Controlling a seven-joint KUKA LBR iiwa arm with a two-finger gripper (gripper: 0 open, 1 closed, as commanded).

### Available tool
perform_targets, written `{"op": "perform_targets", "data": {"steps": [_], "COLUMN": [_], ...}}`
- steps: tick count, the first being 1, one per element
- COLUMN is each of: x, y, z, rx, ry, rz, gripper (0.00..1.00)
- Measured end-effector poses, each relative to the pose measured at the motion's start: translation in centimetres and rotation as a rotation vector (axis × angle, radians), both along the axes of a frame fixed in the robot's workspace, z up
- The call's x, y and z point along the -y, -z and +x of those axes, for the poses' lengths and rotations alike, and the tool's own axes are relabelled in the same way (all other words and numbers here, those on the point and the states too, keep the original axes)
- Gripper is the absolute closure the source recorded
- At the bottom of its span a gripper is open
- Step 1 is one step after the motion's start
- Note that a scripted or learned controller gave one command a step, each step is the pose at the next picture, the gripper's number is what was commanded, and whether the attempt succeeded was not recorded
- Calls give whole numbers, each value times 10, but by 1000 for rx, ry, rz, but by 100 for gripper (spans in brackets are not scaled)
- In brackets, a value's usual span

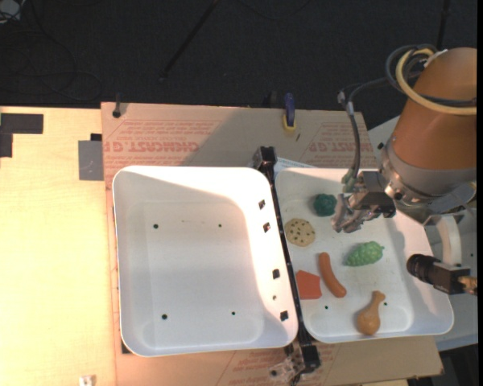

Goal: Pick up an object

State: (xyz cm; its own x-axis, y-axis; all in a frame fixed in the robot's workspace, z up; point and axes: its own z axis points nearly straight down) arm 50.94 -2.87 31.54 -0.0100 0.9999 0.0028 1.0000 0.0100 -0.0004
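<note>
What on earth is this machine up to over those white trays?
A robot arm reaches in over the right bin, where toy foods lie: a dark green piece, a cookie, a sausage, a light green bunch, an orange-red piece and a drumstick. Its gripper hangs between the green ones, nothing visibly held.

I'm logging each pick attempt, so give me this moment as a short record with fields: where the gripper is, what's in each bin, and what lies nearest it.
gripper position: gripper over the right bin, upper middle
right bin contents: dark green piece, cookie, light green bunch, sausage, red piece, drumstick
left bin: bare white floor
nearest items: dark green piece, light green bunch
fingers: cannot tell
held object: none seen between the fingers
</note>
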Motion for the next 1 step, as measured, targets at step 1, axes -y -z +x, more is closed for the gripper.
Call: {"op": "perform_targets", "data": {"steps": [1], "x": [-50], "y": [-108], "z": [30], "rx": [10], "ry": [5], "rz": [-1], "gripper": [100]}}
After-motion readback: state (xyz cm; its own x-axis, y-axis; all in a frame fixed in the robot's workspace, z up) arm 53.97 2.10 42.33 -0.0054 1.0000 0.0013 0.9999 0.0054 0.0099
